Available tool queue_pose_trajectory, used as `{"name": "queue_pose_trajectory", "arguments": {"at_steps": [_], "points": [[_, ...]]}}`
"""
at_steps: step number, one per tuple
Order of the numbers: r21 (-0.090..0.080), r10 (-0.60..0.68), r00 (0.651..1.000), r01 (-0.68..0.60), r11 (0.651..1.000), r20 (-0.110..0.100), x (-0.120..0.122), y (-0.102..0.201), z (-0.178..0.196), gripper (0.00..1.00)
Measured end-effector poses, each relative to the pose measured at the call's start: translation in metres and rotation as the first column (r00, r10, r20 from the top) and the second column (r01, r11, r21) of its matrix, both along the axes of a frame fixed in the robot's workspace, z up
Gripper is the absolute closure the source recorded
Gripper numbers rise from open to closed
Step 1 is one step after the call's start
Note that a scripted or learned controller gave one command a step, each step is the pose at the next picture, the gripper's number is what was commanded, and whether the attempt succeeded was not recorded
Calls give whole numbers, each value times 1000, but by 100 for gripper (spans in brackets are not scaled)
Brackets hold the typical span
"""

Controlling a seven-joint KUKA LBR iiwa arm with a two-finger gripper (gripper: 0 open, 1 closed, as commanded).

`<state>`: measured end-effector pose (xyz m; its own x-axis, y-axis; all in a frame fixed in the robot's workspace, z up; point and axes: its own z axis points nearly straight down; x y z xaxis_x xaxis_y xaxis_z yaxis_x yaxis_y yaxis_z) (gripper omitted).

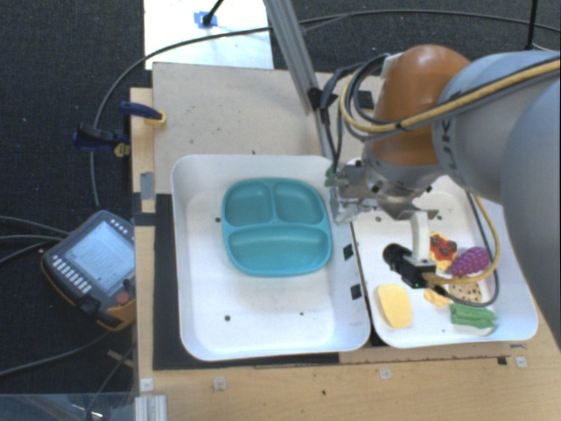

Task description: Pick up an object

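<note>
The right bin (522,321) holds several small things near its front right corner. A yellow oval piece (394,306) lies toward the front. A purple bunch of grapes (472,260) sits beside a red and orange toy (443,248), and a green piece (474,317) lies at the front edge next to a tan dotted piece (465,292). My gripper (344,205) hangs low over the wall between the two bins, at the right bin's back left, well apart from these things. The wrist hides its tips.
A teal divided plate (276,227) lies in the left bin (202,314). The arm's bulky grey and orange body covers the back of the right bin. A teach pendant (92,266) and cables lie off the bench to the left.
</note>
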<state>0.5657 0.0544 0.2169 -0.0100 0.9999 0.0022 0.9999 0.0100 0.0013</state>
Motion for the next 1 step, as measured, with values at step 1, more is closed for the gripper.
{"name": "queue_pose_trajectory", "arguments": {"at_steps": [1], "points": [[1, 1, 1000, -1, 1000, 0, -11, 57, 6, 100]]}}
